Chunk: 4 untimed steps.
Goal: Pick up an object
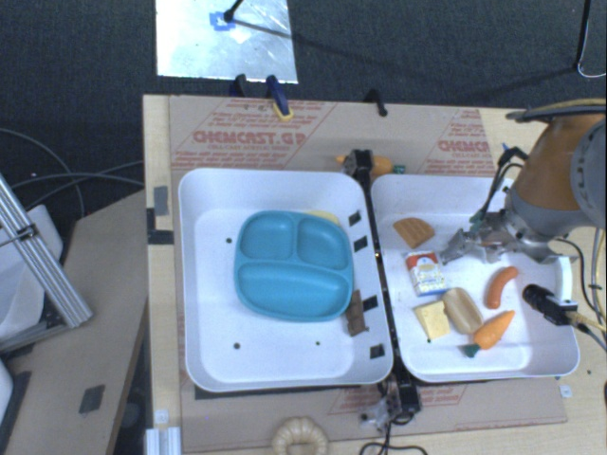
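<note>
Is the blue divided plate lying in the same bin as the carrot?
No, the blue divided plate lies in the left bin, while the carrot lies in the right bin.

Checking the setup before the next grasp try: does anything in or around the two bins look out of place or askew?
Mostly tidy. Two oddities: a small brown piece sits wedged against the left bin's right wall beside the blue divided plate, and a pale ring-shaped item lies outside both bins at the bench's front edge.
</note>
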Each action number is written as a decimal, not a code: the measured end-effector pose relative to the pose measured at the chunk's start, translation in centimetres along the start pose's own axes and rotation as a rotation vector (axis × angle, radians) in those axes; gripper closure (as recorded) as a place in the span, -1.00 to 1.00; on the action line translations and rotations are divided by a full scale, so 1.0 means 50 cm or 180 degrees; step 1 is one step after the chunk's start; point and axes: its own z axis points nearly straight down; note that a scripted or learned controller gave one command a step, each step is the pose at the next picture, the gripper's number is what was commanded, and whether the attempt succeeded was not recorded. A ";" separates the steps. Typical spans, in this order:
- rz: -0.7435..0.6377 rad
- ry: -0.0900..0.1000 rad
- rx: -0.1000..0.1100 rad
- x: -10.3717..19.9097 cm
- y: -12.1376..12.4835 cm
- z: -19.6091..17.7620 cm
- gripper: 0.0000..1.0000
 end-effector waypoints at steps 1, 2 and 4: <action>0.0001 -0.0003 -0.0014 0.000 0.002 0.008 -1.00; 0.0001 -0.0005 -0.0025 0.000 0.004 -0.016 1.00; -0.0006 -0.0010 -0.0033 -0.027 -0.002 -0.215 1.00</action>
